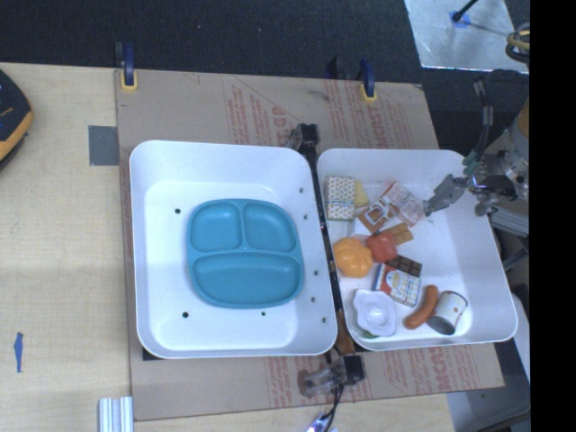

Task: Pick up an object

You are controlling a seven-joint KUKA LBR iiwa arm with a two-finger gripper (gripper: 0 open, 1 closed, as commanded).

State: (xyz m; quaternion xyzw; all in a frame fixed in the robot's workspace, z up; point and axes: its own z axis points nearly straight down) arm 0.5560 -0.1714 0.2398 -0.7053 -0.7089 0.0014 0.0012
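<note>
Tool at right bin edge, beside snack packets.

A light wood bench carries a brown cardboard sheet, held at its far edge by two blue clamps. Beyond it lies dark carpet, with a pale sheet at top right. Lighting is even.

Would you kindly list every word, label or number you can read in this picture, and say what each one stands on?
None can be read.
Red lettering on the cardboard sheet under the bins: too blurred.
Labels on the small packets in the right bin: too small.
Label on the can: too small.
</note>
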